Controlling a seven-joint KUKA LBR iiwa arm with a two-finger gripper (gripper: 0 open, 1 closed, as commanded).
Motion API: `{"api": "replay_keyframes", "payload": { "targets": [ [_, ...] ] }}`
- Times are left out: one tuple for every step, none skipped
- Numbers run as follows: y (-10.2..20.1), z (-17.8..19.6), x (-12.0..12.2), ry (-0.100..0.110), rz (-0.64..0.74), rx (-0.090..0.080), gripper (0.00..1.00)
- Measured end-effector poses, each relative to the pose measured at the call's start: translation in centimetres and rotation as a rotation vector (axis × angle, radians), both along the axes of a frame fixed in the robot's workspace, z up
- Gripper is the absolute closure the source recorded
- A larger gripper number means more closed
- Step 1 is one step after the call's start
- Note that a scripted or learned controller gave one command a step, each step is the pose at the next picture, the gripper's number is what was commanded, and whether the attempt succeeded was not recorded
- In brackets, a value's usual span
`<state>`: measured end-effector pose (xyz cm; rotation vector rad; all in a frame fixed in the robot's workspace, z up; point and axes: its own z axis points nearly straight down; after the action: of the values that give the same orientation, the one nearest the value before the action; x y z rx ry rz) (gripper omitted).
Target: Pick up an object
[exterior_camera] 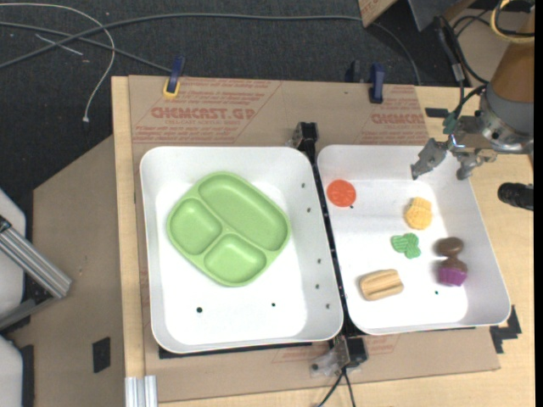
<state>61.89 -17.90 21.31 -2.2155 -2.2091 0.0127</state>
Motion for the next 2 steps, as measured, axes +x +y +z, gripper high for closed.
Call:
{"api": "replay_keyframes", "payload": {
  "targets": [
    [0.1,0.9,0.3,-0.014,0.003,-0.003,0.0],
    [0.4,-3.3,0.3,-0.01,0.004,-0.002,0.0]
  ]
}}
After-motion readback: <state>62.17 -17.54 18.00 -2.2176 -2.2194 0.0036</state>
